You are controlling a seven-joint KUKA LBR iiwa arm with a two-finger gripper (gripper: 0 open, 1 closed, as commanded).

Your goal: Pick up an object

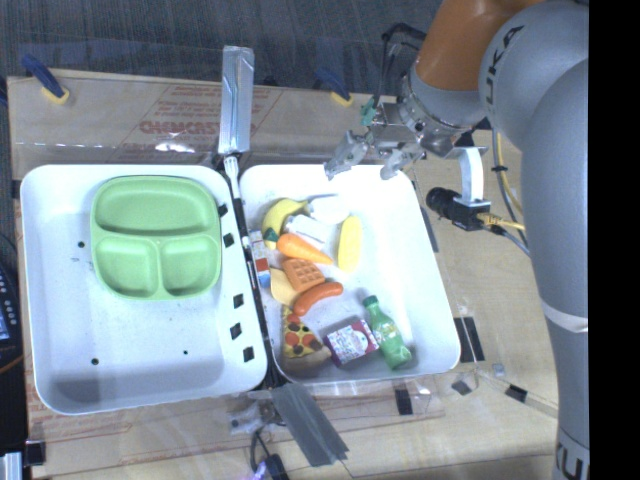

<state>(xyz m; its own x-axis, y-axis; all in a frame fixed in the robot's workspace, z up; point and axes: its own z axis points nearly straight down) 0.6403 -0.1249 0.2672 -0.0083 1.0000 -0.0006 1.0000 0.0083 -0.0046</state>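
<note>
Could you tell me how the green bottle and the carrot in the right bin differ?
The green bottle is green with a label, lying near the right bin's front corner; the carrot is plain orange and sits nearer the bin's middle. The bottle is stubby and rounded, the carrot tapered. Both lie on their sides among the other toy foods.

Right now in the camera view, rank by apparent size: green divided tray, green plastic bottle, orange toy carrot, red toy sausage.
1. Green divided tray, largest by far.
2. Green plastic bottle.
3. Orange toy carrot and red toy sausage look alike; not ranked.

Grey KUKA arm (545, 118), orange band above wrist, black lettering, 2-finger metal gripper (366, 164), cables at wrist.
</note>
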